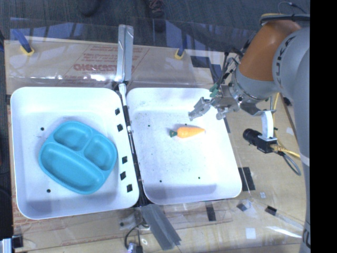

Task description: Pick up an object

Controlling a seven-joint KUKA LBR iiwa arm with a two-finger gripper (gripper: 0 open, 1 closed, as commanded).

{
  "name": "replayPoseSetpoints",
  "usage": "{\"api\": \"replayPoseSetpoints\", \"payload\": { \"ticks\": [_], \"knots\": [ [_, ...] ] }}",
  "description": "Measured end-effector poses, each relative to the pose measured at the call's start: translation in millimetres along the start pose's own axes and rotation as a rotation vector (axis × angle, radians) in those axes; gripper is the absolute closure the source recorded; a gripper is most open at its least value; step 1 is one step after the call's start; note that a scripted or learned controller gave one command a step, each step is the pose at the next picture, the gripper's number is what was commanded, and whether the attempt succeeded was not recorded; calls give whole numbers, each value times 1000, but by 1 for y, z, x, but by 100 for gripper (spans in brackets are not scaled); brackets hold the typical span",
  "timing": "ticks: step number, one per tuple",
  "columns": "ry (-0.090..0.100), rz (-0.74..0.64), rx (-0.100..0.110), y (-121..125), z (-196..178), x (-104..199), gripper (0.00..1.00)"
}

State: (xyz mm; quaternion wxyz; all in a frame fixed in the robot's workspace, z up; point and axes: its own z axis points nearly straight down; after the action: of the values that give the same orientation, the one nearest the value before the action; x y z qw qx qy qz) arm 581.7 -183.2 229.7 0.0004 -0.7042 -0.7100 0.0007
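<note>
Orange carrot (189, 132) lies in the right bin (158, 183) — the tool (200, 109) hovers just above, fingers apart, holding nothing.

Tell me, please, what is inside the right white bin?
Inside the right bin lies one toy carrot, orange with a green end, on its side on the speckled floor. The gripper hangs over the bin's far right part and covers a small patch of floor there.
</note>
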Motion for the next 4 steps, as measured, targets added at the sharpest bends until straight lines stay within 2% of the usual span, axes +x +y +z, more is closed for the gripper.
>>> {"api": "replayPoseSetpoints", "payload": {
  "ticks": [1,2,3,4],
  "knots": [
    [-5,-2,-19,21,128,5,0],
    [20,-30,-24,29,114,26,100],
    [1,-1,-1,13,11,-4,100],
    [1,-2,0,13,11,-3,0]
  ]
}}
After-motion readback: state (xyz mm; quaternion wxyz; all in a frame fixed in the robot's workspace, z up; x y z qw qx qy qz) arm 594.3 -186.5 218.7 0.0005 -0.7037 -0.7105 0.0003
